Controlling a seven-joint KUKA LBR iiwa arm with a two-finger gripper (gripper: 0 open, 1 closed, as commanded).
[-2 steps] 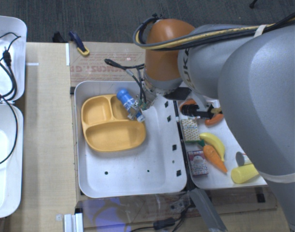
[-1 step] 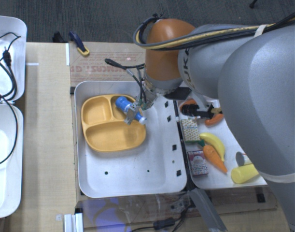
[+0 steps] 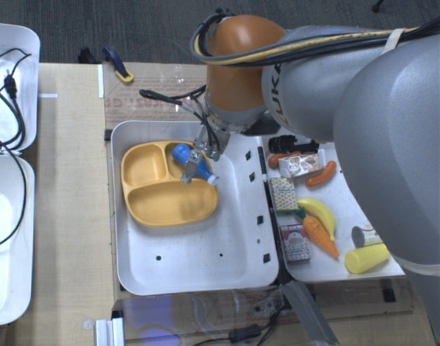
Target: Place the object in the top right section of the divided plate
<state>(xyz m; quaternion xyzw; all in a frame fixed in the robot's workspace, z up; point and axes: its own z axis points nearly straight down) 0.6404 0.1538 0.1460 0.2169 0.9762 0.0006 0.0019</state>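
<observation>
One small blue object (image 3: 182,153), rounded

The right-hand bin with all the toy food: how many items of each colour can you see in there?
Yellow: 2, a banana and a cylinder
Orange: 2, a carrot and a sausage
Printed boxes or packets: 3
Total: 7

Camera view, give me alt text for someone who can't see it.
A grey arm's gripper hangs over a blue object in the top right section of a yellow divided plate in the left bin. Toy food fills the right bin.
</observation>
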